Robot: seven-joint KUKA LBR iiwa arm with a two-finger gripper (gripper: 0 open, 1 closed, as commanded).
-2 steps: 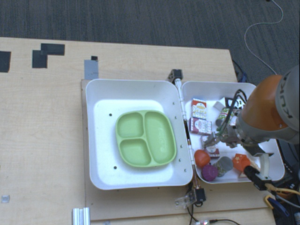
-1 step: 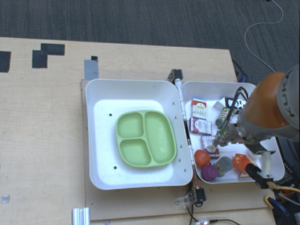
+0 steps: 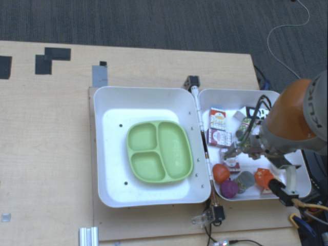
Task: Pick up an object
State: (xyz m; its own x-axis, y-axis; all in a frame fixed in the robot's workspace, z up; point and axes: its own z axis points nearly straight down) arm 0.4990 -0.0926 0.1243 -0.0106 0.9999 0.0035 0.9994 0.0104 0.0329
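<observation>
Nearest you in the right bin [image 3: 306, 187] lie the small toys: a purple piece [image 3: 229, 189], a grey lump [image 3: 246, 180], a red tomato [image 3: 221, 172] and an orange piece [image 3: 263, 178], all close together; they look light, hard and rounded, so expect them to slip or roll unless you take one across its middle, and the tomato sits freest at the left. The gripper [image 3: 233, 153] hangs just above and behind them, over the bin floor, and you cannot tell how wide it stands or whether it touches anything. Farther back lie two flat cartons [image 3: 219, 127], light and stiff, harder to pinch. The left bin [image 3: 100, 137] holds a green tray [image 3: 159, 151]
</observation>
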